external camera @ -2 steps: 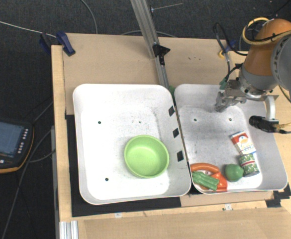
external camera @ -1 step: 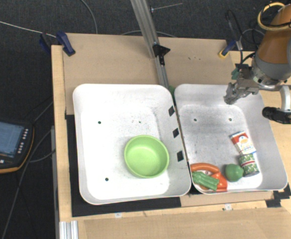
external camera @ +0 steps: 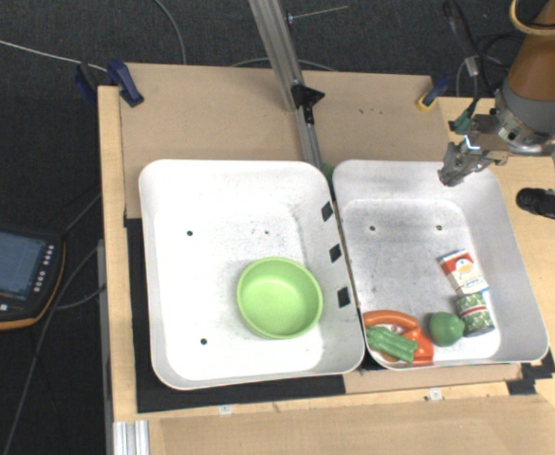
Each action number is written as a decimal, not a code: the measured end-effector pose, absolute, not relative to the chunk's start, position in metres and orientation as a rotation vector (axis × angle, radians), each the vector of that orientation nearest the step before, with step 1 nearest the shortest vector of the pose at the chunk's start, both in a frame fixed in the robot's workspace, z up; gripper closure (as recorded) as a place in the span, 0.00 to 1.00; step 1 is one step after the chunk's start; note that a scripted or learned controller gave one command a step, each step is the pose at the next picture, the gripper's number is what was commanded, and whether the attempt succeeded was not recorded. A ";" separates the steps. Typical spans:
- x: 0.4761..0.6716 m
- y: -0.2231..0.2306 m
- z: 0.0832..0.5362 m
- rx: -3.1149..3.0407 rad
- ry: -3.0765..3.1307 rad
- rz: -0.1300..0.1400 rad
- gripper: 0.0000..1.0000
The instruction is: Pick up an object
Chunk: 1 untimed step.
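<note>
My gripper [external camera: 454,172] hangs over the far right corner of the right bin [external camera: 400,197], with nothing between its fingers that I can make out. Along that bin's near edge lie an orange and green toy [external camera: 394,337], a green ball-like object [external camera: 445,327], and a small dark green packet [external camera: 474,313]. A red and white packet [external camera: 461,272] lies a little farther back on the right side. In the left bin [external camera: 211,207] a light green bowl [external camera: 278,297] stands upright near the front.
A slanted metal pole [external camera: 279,45] crosses the back of the bench and ends between the bins. Blue clamps [external camera: 123,81] hold the wooden board at its back corners. A handheld pendant [external camera: 11,273] lies off the bench at the left.
</note>
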State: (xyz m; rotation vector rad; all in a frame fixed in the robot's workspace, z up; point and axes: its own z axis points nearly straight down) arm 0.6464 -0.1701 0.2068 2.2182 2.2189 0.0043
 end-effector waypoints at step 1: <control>0.647 -0.170 0.248 2.218 2.219 0.004 1.00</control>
